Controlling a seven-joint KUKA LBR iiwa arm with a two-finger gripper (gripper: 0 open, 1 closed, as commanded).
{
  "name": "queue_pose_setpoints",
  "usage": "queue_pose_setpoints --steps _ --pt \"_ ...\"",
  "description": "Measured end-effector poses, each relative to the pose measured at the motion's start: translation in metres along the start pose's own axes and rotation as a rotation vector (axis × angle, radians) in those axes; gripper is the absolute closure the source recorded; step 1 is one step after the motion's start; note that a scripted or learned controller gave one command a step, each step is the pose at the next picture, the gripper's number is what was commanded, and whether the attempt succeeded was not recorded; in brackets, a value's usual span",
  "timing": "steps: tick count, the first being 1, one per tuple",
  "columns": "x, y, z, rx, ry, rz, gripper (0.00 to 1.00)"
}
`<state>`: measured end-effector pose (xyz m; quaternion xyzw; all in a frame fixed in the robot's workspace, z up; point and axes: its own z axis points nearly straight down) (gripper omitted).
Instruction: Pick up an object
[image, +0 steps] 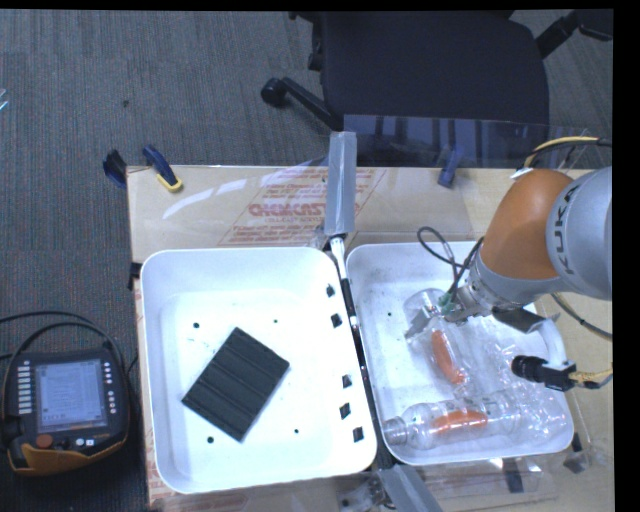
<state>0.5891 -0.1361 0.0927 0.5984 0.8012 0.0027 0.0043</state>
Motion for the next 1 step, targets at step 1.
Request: queue_pose_setpoints --steps 1 --pt "0.0101 -0.0165 0.0000 -0.005 -0.002 -0.056 0.00"
